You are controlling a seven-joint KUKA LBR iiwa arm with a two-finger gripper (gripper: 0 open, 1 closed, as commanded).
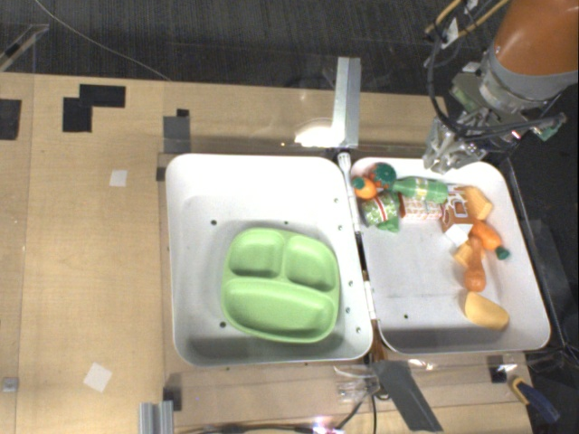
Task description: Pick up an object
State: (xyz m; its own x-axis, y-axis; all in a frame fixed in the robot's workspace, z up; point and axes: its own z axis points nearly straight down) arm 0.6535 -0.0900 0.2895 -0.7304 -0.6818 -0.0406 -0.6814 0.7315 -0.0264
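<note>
Several small things crowd just below the hand [450, 152], whose fingers I cannot tell apart or together above the right bin's [434, 319] far rim, so reaching for the green bottle [423, 188] could bump that rim or the can [382, 211] and slip.

This is a robotics lab, not a home: a pale wooden bench [81, 269] carries two shallow white bins [190, 242] clamped side by side between metal brackets [347, 98], black marker patches [90, 107] sit near its far left corner (likely calibration marks), and loose cables [461, 12] trail from the arm [534, 34].
</note>
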